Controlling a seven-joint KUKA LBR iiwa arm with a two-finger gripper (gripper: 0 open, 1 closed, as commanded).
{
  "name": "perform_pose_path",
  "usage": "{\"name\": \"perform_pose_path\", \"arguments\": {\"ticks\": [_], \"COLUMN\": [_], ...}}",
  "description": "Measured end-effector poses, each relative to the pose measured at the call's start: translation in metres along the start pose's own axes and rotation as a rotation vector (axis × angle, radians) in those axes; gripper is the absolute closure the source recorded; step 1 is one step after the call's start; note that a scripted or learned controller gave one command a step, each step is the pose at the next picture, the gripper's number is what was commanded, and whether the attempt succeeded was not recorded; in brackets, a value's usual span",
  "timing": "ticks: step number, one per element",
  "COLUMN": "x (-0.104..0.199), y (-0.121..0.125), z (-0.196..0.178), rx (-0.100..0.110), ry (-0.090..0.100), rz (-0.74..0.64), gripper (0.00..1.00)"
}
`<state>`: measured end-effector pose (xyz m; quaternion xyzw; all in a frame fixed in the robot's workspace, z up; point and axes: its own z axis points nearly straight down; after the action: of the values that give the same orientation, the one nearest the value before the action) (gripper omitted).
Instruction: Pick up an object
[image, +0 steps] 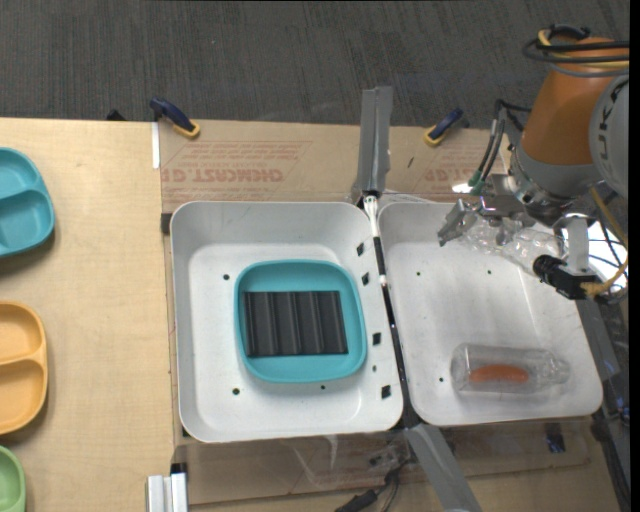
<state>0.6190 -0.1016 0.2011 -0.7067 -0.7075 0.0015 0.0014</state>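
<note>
From my seat I count two white bins side by side: the left bin holds one teal tray with a dark ribbed insert, sitting about centre with bare white floor on all four sides. The right bin holds one clear bottle lying on its side near the front right corner, something orange inside it; I can't make out what. The bottle lies close to the bin's front rim and right wall, with open floor to its left and behind it.

The gripper sits over the back of the right bin, near the rear wall and right of the divider between the bins, well apart from the bottle. It is a tangle of metal, cable and glare; I cannot tell how its tips stand, nor whether anything is between them. The arm is cut off at the top right edge.

On the bench left of the bins I see three plates, all cut by the left edge: one teal plate, one orange plate, one green plate. Two clamps sit along the cardboard's back edge.
</note>
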Motion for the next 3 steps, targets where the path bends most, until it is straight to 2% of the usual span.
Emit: {"name": "perform_pose_path", "arguments": {"ticks": [1,2,3], "x": [-0.037,-0.057,-0.057], "y": [-0.089,-0.133,-0.133], "z": [0.009,0.103,0.095], "rx": [-0.001,-0.028,-0.028], "ry": [0.0,-0.008,-0.009], "rz": [0.091,-0.043,-0.04], "gripper": [0.0,0.0,1.0]}}
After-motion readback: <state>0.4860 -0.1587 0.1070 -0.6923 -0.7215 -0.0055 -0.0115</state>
